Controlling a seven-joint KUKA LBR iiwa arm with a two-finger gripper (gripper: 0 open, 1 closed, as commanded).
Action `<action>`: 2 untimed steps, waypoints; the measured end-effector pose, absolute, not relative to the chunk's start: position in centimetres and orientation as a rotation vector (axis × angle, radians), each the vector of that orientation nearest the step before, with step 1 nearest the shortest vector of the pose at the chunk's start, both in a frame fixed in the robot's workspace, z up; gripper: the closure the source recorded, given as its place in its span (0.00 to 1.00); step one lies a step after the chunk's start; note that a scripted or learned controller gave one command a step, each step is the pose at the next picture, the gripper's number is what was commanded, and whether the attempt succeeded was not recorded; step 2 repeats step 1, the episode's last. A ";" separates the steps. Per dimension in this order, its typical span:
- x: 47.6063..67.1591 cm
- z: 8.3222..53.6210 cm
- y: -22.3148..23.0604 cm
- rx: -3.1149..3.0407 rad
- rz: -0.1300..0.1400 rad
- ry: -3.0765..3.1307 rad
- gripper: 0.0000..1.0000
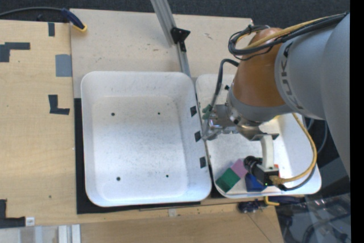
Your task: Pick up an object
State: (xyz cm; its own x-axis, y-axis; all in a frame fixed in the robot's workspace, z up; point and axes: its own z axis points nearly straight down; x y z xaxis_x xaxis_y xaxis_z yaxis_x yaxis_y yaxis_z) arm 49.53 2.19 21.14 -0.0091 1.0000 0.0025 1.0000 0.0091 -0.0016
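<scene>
Pale, matt wood-look bench, patched with dull grey tape. Smooth white plastic left bin, faintly speckled with dark dust, soft sheen along rim. Right bin likewise white plastic. Brushed metal rail at upper centre. Glossy orange band and satin grey shell on arm. Matt green block at lower right.

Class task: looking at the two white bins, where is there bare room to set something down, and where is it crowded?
The left bin has a bare floor between all four walls. The right bin is crowded: the arm hangs over it, with a green block, pink block and blue block at its near end.
</scene>
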 end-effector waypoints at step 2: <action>49.4 20.6 7.4 -2.210 0.003 -2.228 1.00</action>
